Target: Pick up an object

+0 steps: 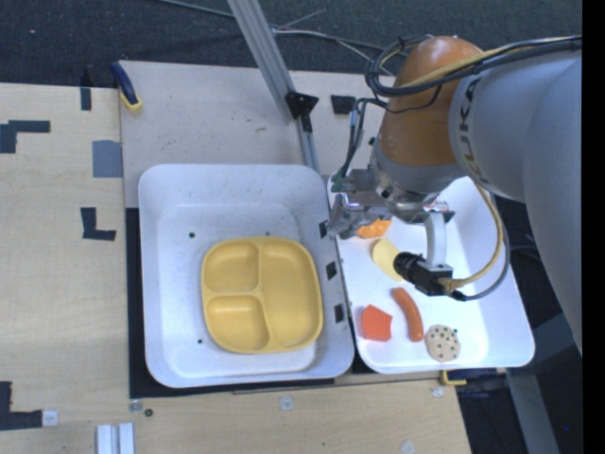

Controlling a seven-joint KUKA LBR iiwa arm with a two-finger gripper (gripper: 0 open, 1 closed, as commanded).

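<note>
Two white bins sit side by side. The left bin (161, 253) carries one yellow divided plate (262, 293). The right bin (501, 334) carries five pieces: one sausage (409, 313), its long axis running toward the near edge, one red block (376, 323), one cookie (441, 342), one pale yellow piece (384, 253) and one orange piece (376, 227) under the gripper (352, 214), whose grip I cannot tell.

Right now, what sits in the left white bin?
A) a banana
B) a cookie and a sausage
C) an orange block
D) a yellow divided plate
D: the yellow divided plate lies in the left bin; the cookie, sausage and orange block lie in the right bin.
</note>
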